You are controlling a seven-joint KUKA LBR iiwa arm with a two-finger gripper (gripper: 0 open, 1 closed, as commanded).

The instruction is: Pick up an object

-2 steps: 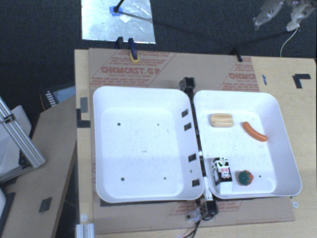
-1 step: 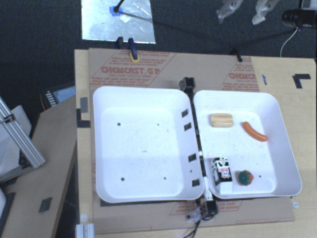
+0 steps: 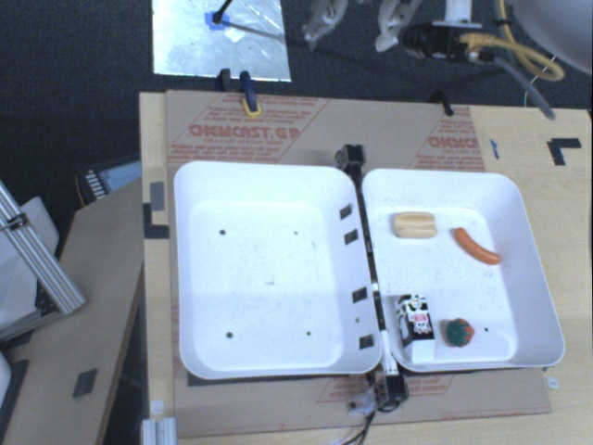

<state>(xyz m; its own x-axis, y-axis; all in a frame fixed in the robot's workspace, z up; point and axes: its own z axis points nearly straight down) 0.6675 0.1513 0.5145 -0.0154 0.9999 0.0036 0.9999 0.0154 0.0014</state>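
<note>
Tool (image 3: 359,21) hangs open; orange sausage (image 3: 476,247), slim, curved.

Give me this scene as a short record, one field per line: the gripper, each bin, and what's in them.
gripper: open, at the top of the view, beyond the bins, holding nothing
left bin: white, shallow
right bin: holds four things
bun: far side, near the divider
sausage: orange, right of bun
carton: black and white, near corner by divider
ball: green, right of carton
</note>
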